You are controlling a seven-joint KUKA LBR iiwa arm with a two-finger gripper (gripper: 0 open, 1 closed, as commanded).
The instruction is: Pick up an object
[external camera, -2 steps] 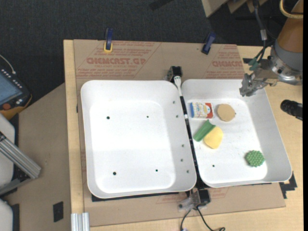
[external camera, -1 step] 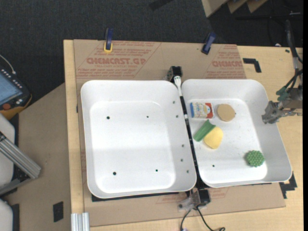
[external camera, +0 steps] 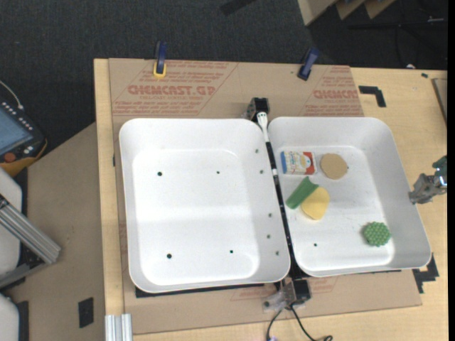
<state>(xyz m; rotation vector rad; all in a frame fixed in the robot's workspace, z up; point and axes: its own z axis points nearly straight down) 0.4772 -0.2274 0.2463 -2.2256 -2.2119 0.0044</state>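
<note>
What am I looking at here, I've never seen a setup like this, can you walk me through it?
This is one picture from a camera fixed above a workbench, looking down at a slant. On the bench sit two shallow white bins side by side, a left bin and a right bin, resting on brown cardboard.

The right bin holds five small things: a little carton with a blue and red label, a round tan disc, a green strip leaning against a yellow piece, and a bumpy green ball near the front corner.

The machine is a robot arm that reaches in from the right. Its gripper, the metal part at the right edge, sits just outside the right bin. Its job is to pick up one object; it holds nothing that I can see.
</note>
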